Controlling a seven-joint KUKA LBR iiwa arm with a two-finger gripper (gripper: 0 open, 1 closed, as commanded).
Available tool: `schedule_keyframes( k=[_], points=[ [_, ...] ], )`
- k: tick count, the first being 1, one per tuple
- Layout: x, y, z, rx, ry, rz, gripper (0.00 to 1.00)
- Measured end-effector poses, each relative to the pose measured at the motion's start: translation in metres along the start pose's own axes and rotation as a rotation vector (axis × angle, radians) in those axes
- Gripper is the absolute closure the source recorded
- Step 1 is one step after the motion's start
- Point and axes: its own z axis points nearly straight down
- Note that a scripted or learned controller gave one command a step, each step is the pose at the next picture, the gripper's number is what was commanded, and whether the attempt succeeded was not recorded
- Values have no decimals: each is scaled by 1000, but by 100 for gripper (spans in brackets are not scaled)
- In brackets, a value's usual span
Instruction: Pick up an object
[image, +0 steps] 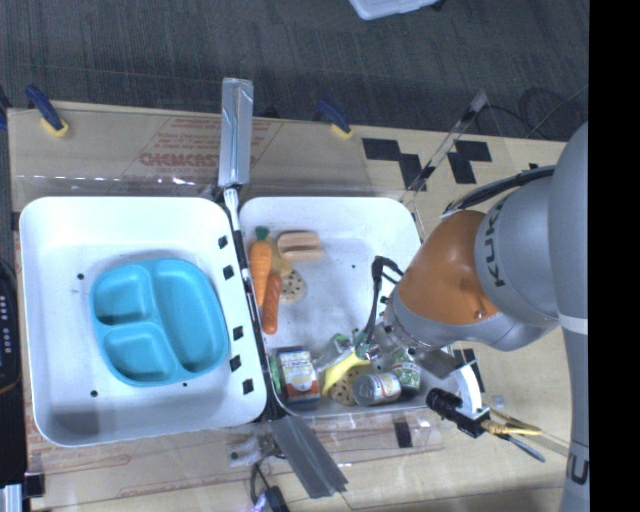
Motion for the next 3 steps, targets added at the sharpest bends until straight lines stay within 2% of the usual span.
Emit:
schedule_keyframes(
  k=[1,2,3],
  points=[
    [-40,43,-49,0,-2,103,0],
    [-60,97,0,-1,-3,47,0],
    [-6,40,1,3,1,68,0]
  ],
)
